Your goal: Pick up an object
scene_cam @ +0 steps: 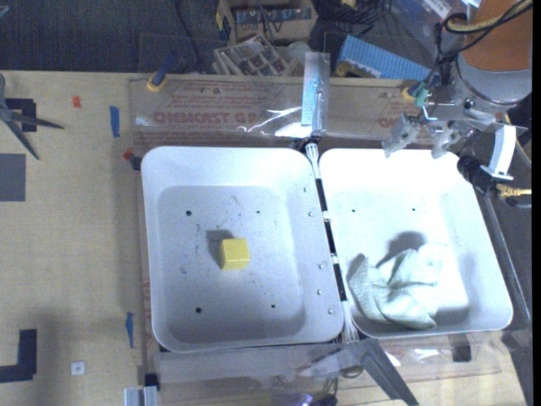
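A small yellow block (pixel 235 253) lies near the middle of the left bin (pixel 169 176). A crumpled white cloth (pixel 404 284) sits in the front half of the right bin (pixel 473 201). My gripper (pixel 417 144) hangs over the far edge of the right bin, well behind the cloth and up off the bin floor. Its two fingers (pixel 395 141) are spread apart, open, with nothing between them. The orange-banded wrist rises out of the top right corner.
The two bins meet at a central ridge (pixel 325 227). Behind them lies a strip of clear plastic wrap (pixel 254 112) and a blue box (pixel 376 60) with cables. Tan bench surface (pixel 68 227) stretches to the left.
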Robot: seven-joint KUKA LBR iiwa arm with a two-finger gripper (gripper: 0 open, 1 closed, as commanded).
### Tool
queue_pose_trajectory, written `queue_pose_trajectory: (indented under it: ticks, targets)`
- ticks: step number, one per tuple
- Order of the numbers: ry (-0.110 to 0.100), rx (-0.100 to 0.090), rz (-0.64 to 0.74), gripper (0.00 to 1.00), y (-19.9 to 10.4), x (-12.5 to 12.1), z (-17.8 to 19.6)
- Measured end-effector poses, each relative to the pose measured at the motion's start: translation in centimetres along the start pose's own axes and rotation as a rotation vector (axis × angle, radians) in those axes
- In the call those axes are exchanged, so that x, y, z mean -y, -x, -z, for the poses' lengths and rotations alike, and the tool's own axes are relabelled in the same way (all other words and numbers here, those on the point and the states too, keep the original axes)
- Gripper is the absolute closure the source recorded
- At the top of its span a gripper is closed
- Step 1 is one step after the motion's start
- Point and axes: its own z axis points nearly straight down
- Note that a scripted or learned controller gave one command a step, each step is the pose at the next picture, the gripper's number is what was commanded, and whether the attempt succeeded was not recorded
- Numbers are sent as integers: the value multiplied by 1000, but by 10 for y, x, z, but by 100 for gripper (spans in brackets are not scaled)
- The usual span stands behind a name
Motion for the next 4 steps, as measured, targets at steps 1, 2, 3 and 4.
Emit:
queue_pose_trajectory:
  ticks: [1, 2, 3, 4]
  targets:
    - [0, 0, -131, 0, -26, 80, -97]
    - [0, 0, -133, 0, -26, 80, -97]
    - [0, 0, -133, 0, -26, 80, -97]
    - [0, 0, -133, 0, -26, 80, -97]
